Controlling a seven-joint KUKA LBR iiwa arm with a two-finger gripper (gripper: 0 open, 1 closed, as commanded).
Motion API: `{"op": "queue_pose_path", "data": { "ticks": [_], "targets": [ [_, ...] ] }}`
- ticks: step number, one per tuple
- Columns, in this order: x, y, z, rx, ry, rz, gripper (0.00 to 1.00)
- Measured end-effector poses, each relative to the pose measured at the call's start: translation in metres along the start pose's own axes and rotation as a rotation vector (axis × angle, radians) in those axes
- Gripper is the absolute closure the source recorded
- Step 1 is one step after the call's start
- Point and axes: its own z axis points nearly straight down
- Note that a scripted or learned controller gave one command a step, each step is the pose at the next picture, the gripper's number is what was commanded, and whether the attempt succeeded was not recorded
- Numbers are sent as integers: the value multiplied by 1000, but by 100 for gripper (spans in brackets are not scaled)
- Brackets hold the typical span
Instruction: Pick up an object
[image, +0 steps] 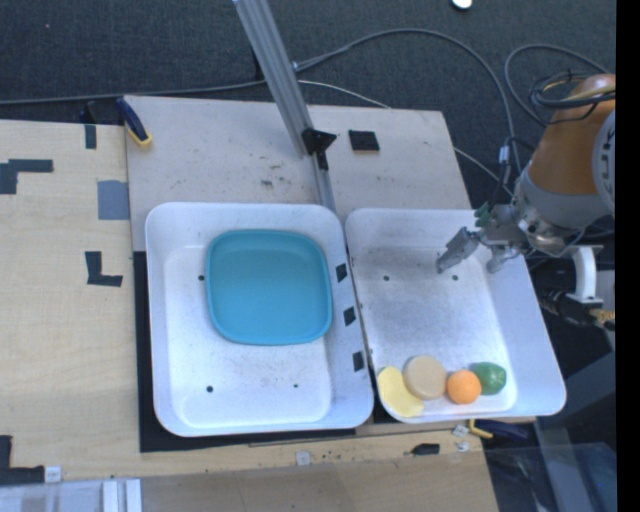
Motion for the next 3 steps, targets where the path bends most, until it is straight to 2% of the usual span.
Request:
{"op": "queue_pose_path", "data": {
  "ticks": [1,2,3],
  "targets": [
    [9,-5,49,4,1,0,0],
    [4,-13,98,4,1,1,0],
    [4,-13,115,-1,-1,0,0]
  ]
}}
